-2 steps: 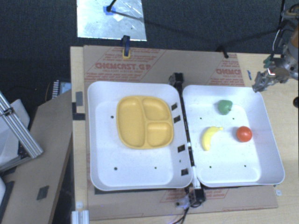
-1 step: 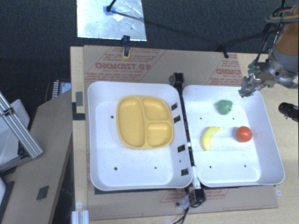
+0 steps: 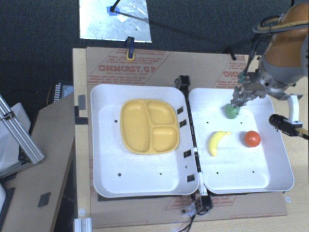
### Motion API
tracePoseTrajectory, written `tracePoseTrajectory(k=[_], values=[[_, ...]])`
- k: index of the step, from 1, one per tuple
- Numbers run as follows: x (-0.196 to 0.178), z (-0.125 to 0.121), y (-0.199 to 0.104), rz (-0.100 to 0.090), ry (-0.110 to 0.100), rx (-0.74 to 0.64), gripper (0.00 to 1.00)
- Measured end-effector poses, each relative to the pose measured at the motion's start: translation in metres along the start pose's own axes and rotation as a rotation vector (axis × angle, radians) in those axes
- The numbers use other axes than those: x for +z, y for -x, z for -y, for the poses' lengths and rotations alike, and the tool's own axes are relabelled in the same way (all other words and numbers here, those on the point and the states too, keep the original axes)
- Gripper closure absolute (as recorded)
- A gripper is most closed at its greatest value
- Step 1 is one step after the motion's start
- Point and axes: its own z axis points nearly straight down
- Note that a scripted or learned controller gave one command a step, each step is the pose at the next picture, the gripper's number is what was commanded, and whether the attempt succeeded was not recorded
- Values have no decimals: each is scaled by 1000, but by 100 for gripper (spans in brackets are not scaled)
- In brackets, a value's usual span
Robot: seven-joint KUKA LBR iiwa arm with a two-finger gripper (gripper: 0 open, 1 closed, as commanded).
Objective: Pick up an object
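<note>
**Green ball under the gripper in the right bin**

Green and round, a small ball [image 3: 232, 111] lies in the far part of the right bin [image 3: 270, 178], close to that bin's back wall. The gripper [image 3: 238, 100] stands directly over it, its dark tip reaching down to the top of the ball, so that the two appear to touch or nearly touch. Whether the gripper is clenched or released cannot be told from this slanted view, and nothing shows the ball lifted off the bin floor.

The arm [image 3: 285, 52] comes in from the right, its orange band sitting above the grey wrist, high over the bin's far right corner.

Two more things share the right bin. A yellow banana [image 3: 217, 141] lies near the middle of the bin, nearer the camera than the ball and apart from it. A red-orange tomato [image 3: 252, 138] sits just to the right of the banana, not touching it.

The left bin [image 3: 104, 178] holds a yellow plate [image 3: 148, 126] with three compartments, lying flat near the bin's centre.

Both bins rest side by side on a brown cardboard sheet [image 3: 145, 66] printed with red lettering, which covers the desk. A yellow clamp [image 3: 130, 50] grips the sheet's far edge, and a shiny silver panel [image 3: 116, 13] lies beyond it on the dark floor.
</note>
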Motion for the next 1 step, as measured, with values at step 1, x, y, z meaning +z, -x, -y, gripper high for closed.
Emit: tracePoseTrajectory(k=[1], values=[[0,8,-57,0,1,-1,100]])
